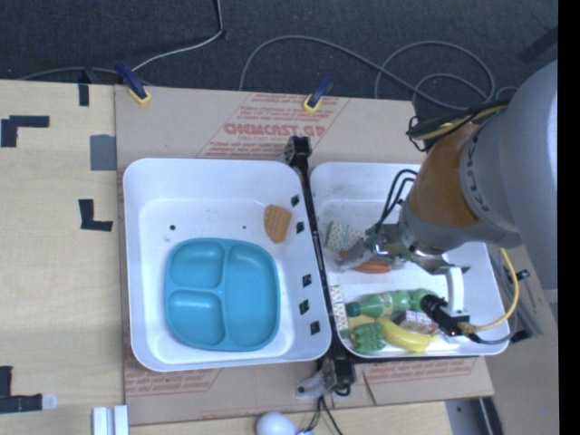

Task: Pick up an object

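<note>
Pincer (373,246) low in right bin (471,352), just above an orange carrot-like piece (372,266); grip state cannot be told. Green bottle (391,303) and banana (405,336) lie nearer the bin's front wall.

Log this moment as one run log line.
arm: over right bin | gripper: low, near orange item | grasp: unconfirmed | left bin: blue divided plate, waffle piece

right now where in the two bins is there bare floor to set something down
Left bin: a bare strip along the far wall, bordered by the blue divided plate and the waffle piece. Right bin: a bare patch in its far corner by the divider. Its near half is crowded with the banana, green bottle and other items, with the arm above.
</note>
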`<state>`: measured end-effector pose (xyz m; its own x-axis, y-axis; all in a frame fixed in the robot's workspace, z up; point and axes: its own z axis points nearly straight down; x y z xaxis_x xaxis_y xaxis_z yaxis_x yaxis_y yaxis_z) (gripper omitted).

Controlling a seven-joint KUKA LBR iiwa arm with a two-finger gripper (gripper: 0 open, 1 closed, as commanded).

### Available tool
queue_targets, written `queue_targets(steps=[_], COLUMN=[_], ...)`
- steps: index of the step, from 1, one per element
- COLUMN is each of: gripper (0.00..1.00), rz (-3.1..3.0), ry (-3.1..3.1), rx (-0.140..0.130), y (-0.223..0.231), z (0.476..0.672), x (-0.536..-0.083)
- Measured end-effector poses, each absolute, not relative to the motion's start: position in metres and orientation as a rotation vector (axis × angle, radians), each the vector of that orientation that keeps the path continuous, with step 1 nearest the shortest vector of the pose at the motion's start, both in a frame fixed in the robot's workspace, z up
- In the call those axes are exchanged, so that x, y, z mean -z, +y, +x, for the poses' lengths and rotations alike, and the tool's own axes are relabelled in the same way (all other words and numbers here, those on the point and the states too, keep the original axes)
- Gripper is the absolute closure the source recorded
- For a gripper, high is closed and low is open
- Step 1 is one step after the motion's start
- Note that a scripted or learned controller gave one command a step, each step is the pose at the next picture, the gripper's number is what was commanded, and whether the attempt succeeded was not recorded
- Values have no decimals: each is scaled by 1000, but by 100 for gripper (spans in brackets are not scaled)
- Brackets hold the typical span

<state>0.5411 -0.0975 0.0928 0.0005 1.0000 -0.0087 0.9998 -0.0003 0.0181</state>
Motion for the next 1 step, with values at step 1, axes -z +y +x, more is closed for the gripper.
queue_targets(steps=[1], gripper=[0], rz=[2206], ry=[2207], rx=[-11], y=[-102], z=[555], x=[-92])
